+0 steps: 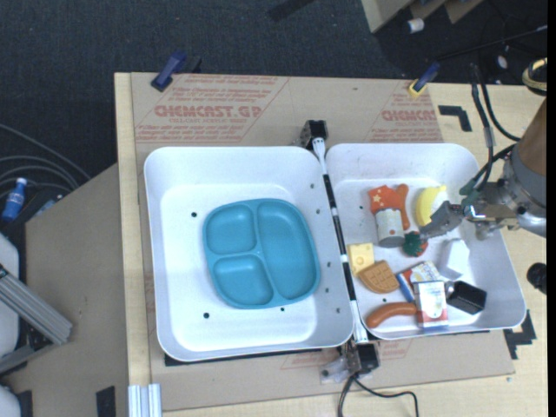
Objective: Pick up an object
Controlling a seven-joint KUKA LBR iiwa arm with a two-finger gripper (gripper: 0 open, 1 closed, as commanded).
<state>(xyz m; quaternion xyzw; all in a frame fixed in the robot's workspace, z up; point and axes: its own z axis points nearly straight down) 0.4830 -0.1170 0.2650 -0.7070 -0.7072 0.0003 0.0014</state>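
Note:
The right bin (pixel 486 168) holds several small objects. Among them are an orange toy (pixel 387 197), a yellow banana-like piece (pixel 427 201), a grey can (pixel 390 224) and a small green and red item (pixel 413 245). Nearer the front lie a yellow cheese wedge (pixel 360 255), a brown cookie (pixel 379 276), a sausage (pixel 390 314), a white carton (pixel 431 299) and a black block (pixel 467 297). My gripper (pixel 437 221) reaches in from the right, low over the bin. Its tip is just below the yellow piece and right of the grey can, above the green item.
The left bin (pixel 174 181) holds a blue divided plate (pixel 259 252). A black hinge strip (pixel 337 241) runs between the bins. The arm's grey wrist (pixel 521 189) and its cables hang over the right bin's far right edge.

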